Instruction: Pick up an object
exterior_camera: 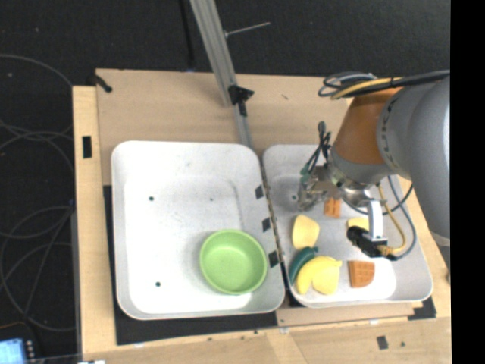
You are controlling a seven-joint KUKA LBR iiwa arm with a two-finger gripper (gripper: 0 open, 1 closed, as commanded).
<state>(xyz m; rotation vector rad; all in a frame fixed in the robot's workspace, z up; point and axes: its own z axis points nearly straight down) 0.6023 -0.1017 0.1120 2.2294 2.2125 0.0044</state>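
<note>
Black floor [45, 29] all around, loose cables [30, 218] trailing across it at left. Tan wooden bench [167, 105] in the middle, bearing 2 shallow white bins side by side. Left bin [167, 180] with 1 green bowl [233, 261] near its front right corner. Grey metal pole [216, 51] slanting down from the top toward the seam between bins. Right bin [409, 283] with a yellow piece [305, 230], a larger yellow piece [320, 275] beside a dark green item [298, 260], an orange wedge [361, 273], and a small orange bit [333, 207]. Gripper [307, 196] low over the right bin's rear left area, just beside the small orange bit; fingers' spread impossible to tell, nothing visibly held. Grey arm [417, 135] with orange band reaching in from the right.
</note>
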